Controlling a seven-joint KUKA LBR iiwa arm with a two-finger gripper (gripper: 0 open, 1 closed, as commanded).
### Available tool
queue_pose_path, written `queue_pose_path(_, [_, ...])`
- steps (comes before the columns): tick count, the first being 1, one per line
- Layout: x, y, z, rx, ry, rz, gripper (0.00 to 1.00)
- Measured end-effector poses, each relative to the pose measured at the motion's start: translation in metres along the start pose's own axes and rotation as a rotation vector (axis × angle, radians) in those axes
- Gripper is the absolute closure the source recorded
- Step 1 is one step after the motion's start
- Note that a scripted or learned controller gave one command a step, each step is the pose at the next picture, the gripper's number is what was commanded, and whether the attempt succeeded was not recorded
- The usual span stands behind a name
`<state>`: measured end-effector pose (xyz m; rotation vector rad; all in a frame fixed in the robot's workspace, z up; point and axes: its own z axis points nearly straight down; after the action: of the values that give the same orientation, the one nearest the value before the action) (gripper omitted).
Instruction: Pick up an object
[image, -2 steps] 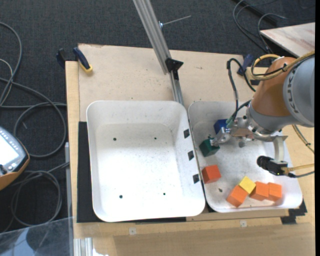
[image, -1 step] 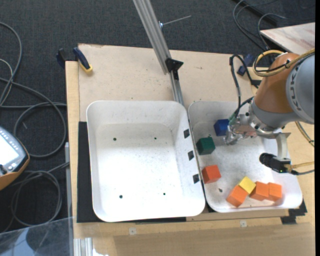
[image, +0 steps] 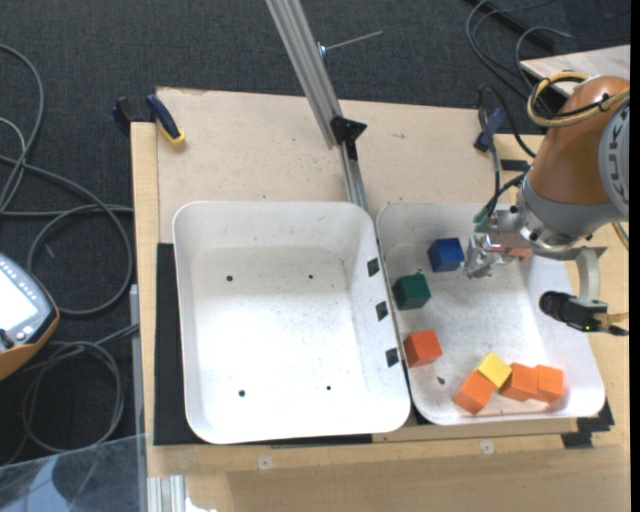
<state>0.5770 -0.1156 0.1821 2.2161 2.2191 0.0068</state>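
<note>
Arm over the right bin (image: 590, 395), end effector (image: 480, 262) beside the blue cube (image: 445, 254).

Worktop (image: 250, 140) carries both bins; left bin (image: 200, 300) roomy. End effector's spread: cannot tell. Blue cube sits in the right bin's upper part, apart from green cube (image: 411, 291). Likely light, rigid; grip flat opposite faces. Bin wall near.

- I'm seeing two white bins (image: 200, 235), faintly speckled.
- A blue cube (image: 445, 253), a dark green cube (image: 411, 291), and a yellow cube (image: 493, 370) among orange cubes (image: 423, 347).
- My arm (image: 575, 160) is showing grey and orange over the tan counter (image: 250, 150).
</note>
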Motion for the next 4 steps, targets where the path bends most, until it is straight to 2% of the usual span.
queue_pose_path(1, [0.004,-0.002,-0.046,0.000,0.000,-0.001,1.00])
queue_pose_path(2, [0.004,0.000,-0.067,0.002,0.000,0.000,1.00])
queue_pose_path(3, [0.049,0.016,-0.057,0.005,0.001,-0.004,1.00])
queue_pose_path(4, [0.107,0.031,-0.049,0.005,0.003,-0.005,1.00])
